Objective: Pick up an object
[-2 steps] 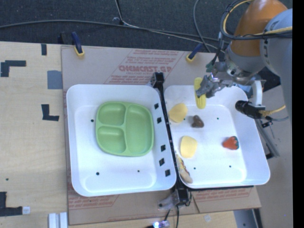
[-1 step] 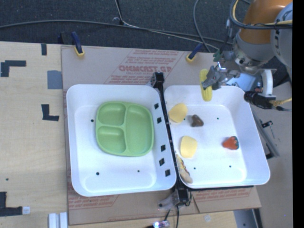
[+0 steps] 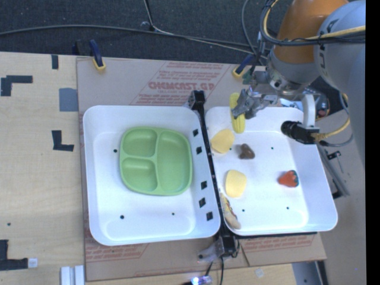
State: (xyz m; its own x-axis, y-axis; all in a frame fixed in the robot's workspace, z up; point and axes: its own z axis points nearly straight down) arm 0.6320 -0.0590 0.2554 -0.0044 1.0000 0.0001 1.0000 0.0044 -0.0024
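Observation:
My gripper hangs over the far left corner of the right bin. Its fingers are shut on a yellow corn cob, which hangs upright below them over the bin's far rim. On the bin floor lie a pale yellow round piece, a small brown lump, a second yellow piece and a red fruit. A tan item rests against the bin's left wall near the front.
The left bin holds a green divided plate. A black divider runs between the bins. Cables loop around the arm's orange band at the upper right. A blue-and-yellow clamp grips the board's far edge.

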